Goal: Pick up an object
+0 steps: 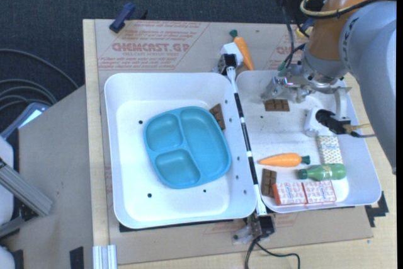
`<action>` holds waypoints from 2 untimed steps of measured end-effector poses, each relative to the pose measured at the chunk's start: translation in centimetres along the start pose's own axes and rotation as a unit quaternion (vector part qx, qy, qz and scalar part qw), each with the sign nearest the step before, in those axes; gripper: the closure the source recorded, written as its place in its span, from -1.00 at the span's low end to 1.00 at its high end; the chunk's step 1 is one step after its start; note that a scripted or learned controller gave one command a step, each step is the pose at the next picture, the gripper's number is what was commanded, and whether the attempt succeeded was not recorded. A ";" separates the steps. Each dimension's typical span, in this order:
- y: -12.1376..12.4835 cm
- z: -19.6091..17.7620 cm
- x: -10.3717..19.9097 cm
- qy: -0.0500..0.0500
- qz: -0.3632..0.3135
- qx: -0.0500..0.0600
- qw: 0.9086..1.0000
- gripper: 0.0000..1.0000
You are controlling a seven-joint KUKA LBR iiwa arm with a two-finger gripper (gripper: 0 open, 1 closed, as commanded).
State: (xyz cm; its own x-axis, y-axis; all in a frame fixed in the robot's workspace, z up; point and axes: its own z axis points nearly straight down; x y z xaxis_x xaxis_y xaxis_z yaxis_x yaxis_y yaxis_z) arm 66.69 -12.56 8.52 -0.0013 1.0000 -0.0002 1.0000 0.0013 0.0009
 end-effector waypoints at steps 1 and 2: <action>0.2 -1.3 0.0 -0.001 0.000 -0.003 1.000 1.00; -5.4 -2.7 0.9 0.001 0.001 0.002 1.000 1.00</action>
State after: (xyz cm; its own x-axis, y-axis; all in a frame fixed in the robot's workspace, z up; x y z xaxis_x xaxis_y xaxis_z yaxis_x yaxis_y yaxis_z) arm 61.27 -11.64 11.18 0.0010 1.0000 0.0009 1.0000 -0.0010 -0.0022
